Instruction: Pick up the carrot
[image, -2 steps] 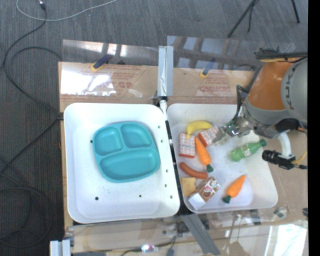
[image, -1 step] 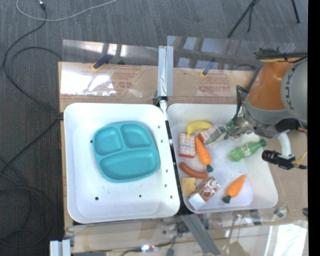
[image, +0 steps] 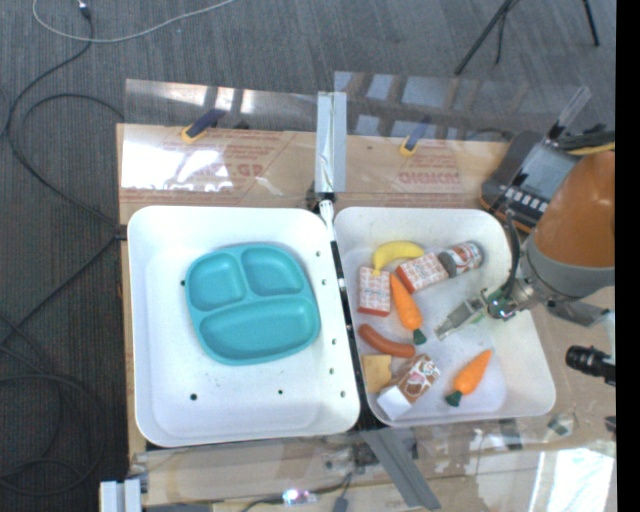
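Two orange toy carrots with green tops (image: 405, 304) in the right shallow white bin (image: 530, 390): one lying mid-bin between a small red-and-white carton (image: 374, 290) and the silvery two-finger gripper (image: 446, 326), the other (image: 469, 375) nearer the front right corner. Gripper hovering just right of the middle carrot, fingers slightly parted, gripping nothing. Yellow banana (image: 398, 253) toward the back, reddish sausage (image: 386, 341) in front. Turquoise divided plastic plate (image: 253, 301) sitting in the left white bin (image: 160, 400).
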